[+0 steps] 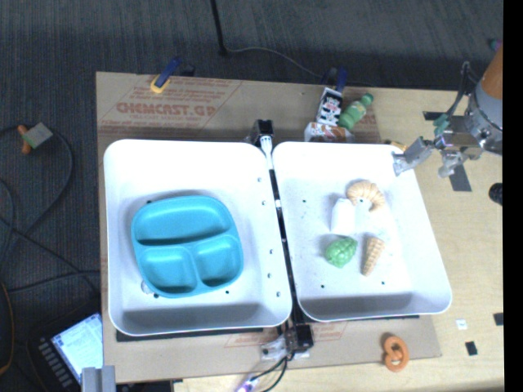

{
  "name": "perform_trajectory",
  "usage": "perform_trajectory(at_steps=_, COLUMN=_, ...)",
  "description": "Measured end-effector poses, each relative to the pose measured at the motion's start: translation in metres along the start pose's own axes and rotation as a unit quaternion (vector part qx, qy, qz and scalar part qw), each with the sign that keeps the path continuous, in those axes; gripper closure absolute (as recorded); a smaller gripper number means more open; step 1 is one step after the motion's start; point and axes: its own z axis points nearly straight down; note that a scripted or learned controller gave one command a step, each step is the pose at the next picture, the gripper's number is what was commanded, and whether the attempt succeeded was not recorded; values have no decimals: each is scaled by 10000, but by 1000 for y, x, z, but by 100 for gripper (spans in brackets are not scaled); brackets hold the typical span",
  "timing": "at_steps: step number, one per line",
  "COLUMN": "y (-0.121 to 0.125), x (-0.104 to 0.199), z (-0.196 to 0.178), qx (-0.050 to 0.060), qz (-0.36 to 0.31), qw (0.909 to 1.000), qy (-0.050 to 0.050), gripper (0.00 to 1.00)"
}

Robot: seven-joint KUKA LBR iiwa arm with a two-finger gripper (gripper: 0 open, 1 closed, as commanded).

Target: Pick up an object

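Camera view | gripper (431, 155) open, holding nothing, over right bin (425, 300) rim | tan croissant (365, 192), green veg (341, 251), cone (373, 254) inside

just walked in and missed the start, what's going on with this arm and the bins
A robot arm reaches in from the right, its end effector near the far right corner of the right bin, holding nothing. That bin holds four small items: a croissant, a white piece, a green lumpy toy and an ice cream cone, all lying untouched. The left bin holds a blue divided tray. No pick has happened yet.
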Motion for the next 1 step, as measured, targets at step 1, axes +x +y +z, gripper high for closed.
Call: perform_trajectory(at_steps=1, y=-11, x=-8, z=131, qx=17, qz=-9, qw=10000, qy=26, gripper=0)
